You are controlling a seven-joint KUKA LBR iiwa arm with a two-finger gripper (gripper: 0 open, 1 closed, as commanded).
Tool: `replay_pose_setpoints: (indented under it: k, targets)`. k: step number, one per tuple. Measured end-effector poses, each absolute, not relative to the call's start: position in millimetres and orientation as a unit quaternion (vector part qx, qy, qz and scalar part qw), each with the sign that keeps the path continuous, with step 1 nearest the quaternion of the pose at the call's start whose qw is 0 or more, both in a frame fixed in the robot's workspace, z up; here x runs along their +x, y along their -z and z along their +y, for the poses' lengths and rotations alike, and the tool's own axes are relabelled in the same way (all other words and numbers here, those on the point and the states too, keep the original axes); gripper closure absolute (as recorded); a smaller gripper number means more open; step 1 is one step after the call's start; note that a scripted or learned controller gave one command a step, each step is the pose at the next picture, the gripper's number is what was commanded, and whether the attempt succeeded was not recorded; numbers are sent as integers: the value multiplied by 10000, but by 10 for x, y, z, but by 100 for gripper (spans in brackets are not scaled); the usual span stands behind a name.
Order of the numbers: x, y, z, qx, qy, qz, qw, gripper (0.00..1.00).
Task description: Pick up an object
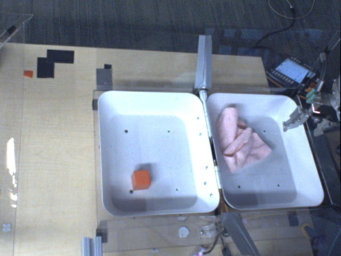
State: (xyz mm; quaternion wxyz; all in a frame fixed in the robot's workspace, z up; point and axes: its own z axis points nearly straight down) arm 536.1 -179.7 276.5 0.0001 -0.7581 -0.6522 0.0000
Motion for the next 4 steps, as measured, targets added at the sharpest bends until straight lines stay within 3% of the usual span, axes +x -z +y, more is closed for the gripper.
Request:
replay_pose_setpoints:
  k: [1,2,3,4]
  targets:
    - [5887,-1279,-1554,-7345,-6,-6786,14,0]
    - [5939,-911,-960,-6700,40,-7424,-66,0]
    - [6426,-908,-917,-6074,26,-7944,-69,0]
    - [6438,-1003,-896,-6067,43,-7949,-65,100]
